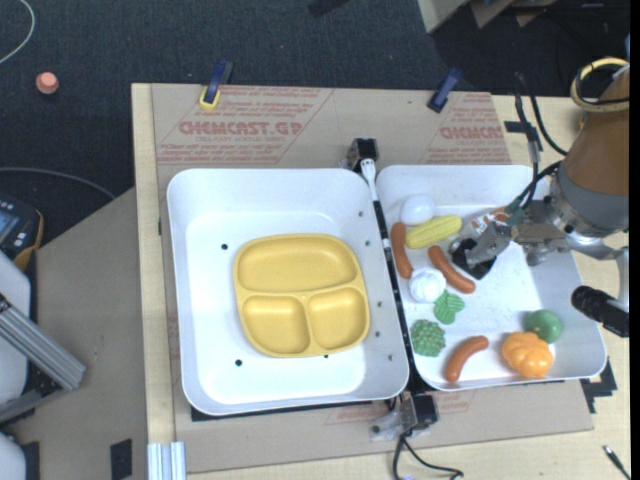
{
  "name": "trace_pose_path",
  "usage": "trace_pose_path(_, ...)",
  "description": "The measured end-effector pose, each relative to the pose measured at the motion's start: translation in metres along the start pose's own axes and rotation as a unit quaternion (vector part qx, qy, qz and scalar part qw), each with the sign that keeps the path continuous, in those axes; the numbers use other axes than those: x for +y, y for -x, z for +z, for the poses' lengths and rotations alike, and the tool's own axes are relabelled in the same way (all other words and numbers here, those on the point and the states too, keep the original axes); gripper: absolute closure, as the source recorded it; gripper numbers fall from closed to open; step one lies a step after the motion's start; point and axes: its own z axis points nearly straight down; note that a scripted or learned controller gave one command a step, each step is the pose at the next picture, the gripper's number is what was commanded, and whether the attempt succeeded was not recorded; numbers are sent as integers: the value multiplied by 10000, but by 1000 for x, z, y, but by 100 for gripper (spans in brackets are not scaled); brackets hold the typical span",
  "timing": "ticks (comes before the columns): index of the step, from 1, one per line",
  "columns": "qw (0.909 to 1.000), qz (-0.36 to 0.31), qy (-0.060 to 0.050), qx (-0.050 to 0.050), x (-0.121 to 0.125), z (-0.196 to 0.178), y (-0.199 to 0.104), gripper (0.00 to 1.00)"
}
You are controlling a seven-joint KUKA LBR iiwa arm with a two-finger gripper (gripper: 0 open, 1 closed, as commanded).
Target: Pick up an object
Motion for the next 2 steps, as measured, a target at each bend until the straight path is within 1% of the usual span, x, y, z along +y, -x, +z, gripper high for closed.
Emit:
trace_pose_path(1, 10000, -14, 62, -10, 3, -6, 0, 0)
trace_pose_path(2, 10000, -10, 27, 2, -3, 56, -3, 0)
